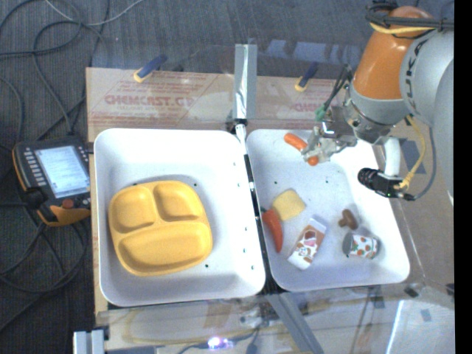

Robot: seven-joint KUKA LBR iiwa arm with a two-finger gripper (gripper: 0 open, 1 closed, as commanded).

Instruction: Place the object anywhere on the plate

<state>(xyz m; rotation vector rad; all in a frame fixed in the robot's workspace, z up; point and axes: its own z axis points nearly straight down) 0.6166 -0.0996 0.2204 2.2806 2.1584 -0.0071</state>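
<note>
Camera view is showing the two shallow white bins side by side: the left bin (pixel 103 198) is bearing a yellow plastic plate with three compartments (pixel 161 226), and nothing is resting on that plate, so the placing is not yet done.

The right bin (pixel 398 260) is holding the loose things: a small orange carrot-shaped piece (pixel 296 141) near its far left corner, a pale yellow block (pixel 289 204) toward the middle, a red pepper-like piece (pixel 273 229) lying along the left wall, a white carton with red print (pixel 307 243) just beside the pepper, a small brown lump (pixel 348 217), and a grey cup with red spots (pixel 361 245) lying on its side near the front right.

The grey arm with its orange band (pixel 387 50) is reaching in from the right, and the two-finger gripper (pixel 321 147) is hanging over the far part of the right bin, just beside the carrot piece. A small orange bit is showing at its tip, but whether that is a grasped thing cannot be told, nor whether the hand is released or clenched.

Judging from this, the object is probably the carrot piece. Picking it up, carrying it across the divider and setting it down on the plate all appear left to do.
</note>
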